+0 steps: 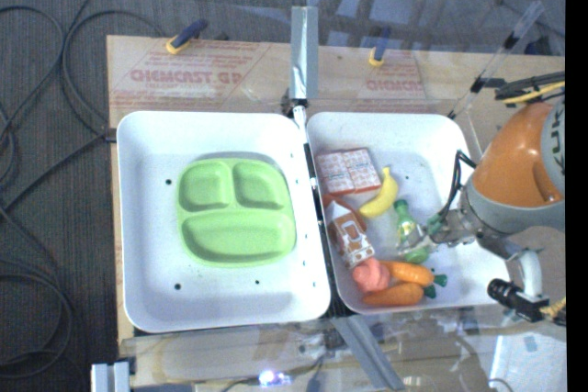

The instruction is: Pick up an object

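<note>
Nearest the viewer, two carrots (404, 283) and a pink toy (370, 274) lie untouched in the right bin (432, 131). Gripper (424, 239) sits low over a green bottle (405, 220); finger state cannot be told, apparently nothing lifted. Beyond: banana (383, 196), card box (346, 171).

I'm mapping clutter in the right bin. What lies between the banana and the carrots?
In the camera view, a small green bottle lies between the banana and the carrots, with the tool beside it.
</note>
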Robot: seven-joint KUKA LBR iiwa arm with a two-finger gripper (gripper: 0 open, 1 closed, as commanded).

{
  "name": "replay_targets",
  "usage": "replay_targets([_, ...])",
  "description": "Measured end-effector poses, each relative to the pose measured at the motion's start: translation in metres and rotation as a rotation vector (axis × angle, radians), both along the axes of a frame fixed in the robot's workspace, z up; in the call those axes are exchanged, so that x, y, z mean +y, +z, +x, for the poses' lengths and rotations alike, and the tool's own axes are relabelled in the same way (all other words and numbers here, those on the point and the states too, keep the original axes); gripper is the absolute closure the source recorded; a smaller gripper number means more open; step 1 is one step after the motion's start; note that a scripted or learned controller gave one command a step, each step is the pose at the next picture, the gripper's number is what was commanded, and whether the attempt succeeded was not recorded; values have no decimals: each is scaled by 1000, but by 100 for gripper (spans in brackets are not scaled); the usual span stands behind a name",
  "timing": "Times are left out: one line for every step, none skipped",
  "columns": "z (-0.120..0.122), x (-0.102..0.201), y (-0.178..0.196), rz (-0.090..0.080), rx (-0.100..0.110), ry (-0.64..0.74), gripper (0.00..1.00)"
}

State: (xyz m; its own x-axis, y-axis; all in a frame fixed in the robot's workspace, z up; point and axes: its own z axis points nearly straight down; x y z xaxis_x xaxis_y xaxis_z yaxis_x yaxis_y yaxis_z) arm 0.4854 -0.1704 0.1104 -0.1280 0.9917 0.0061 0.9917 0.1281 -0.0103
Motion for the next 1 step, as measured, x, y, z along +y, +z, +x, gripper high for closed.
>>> replay_targets([86, 123, 121, -8, -3, -98, 100])
